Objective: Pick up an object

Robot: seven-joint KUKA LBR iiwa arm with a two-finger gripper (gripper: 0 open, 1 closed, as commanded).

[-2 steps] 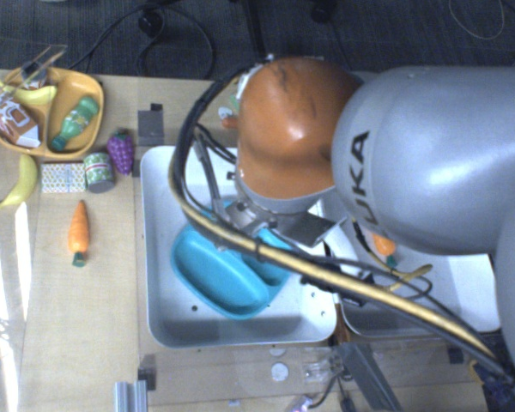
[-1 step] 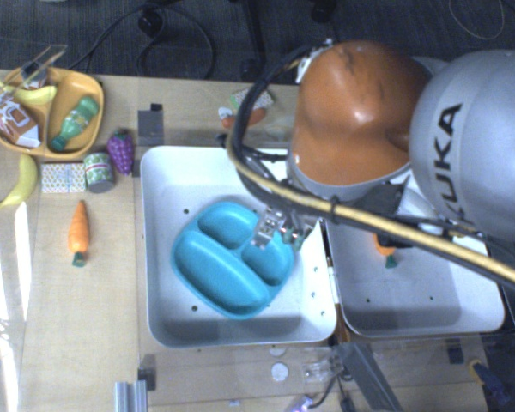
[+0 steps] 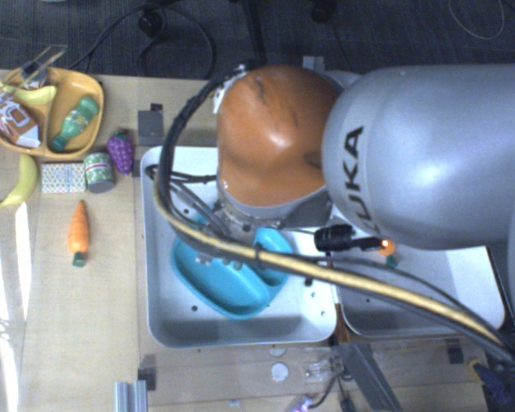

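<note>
Camera view: the pincer's state cannot be told, since the arm's wrist (image 3: 270,140) covers it above the blue dish (image 3: 227,281) lying in the left bin (image 3: 159,316); judged best practice is to close on the dish's raised rim, then lift straight upward.

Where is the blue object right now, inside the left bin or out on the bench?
Inside: the blue object lies on the left bin floor, within its walls.
</note>
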